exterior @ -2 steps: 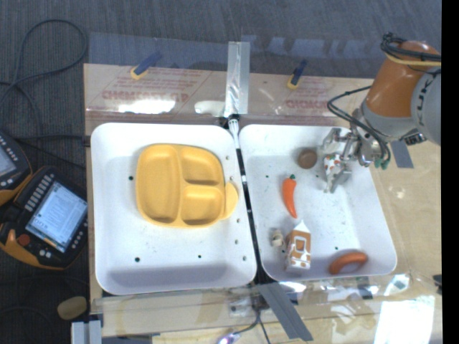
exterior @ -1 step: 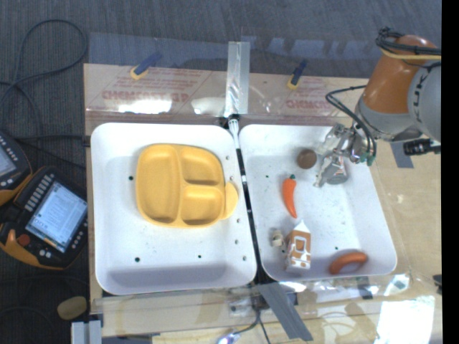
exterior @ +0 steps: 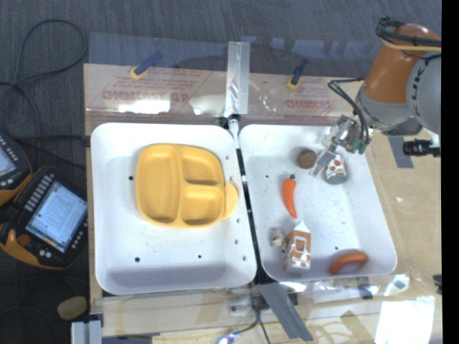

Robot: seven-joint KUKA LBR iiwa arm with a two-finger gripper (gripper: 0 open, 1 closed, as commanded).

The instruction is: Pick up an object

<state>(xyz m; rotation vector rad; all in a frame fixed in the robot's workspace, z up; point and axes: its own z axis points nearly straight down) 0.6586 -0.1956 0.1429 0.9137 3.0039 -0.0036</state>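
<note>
Over the right bin's (exterior: 380,213) far corner, the gripper (exterior: 334,158) hangs beside a small can (exterior: 336,170) and brown ball (exterior: 306,158); its grasp cannot be told.

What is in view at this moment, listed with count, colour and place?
bins: 2, white, side by side on the bench
divided tray: 1, yellow, in the left bin
carrot: 1, orange with green top, middle of the right bin
round object: 1, brown, upper part of the right bin
carton: 1, white and orange, lower part of the right bin
oblong object: 1, orange-red, lower right corner of the right bin
handheld screens: 2, dark, on the floor at left
arm: 1, grey with an orange band, reaching in from the right
gripper: 1, over the right bin's upper right
</note>
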